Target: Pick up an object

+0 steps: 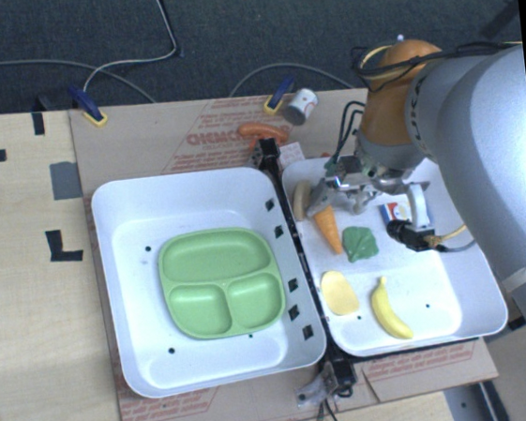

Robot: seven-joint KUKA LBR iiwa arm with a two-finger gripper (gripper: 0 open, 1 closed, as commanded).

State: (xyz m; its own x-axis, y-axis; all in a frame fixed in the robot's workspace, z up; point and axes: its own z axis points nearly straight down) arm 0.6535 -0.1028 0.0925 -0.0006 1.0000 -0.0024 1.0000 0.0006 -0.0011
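tool low over the carrot end of the right bin, grasp not yet made

the tool [341, 186] sits low in the far part of the right bin [464, 319], and the step in hand looks like the final approach to a pick. whether it is wide or narrow cannot be told, since the wrist hides it from above. nothing shows as gripped.

the likeliest target is the orange carrot [327, 229], lying just beside the tool on its near side, with a pale beige piece [300, 200] close to the tool's left against the bin wall. the next move calls for settling squarely over one item and closing on it alone, because the two lie close together and the bin wall crowds the left.

a green leafy piece [359, 243] lies just beyond the carrot, nearer the camera. a yellow round piece [339, 293] and a banana [388, 309] lie further toward the near edge, well apart from the tool. the left bin [119, 231] holds a green divided plate [222, 282]. a dark cable [417, 234] hangs to the tool's right and could snag.
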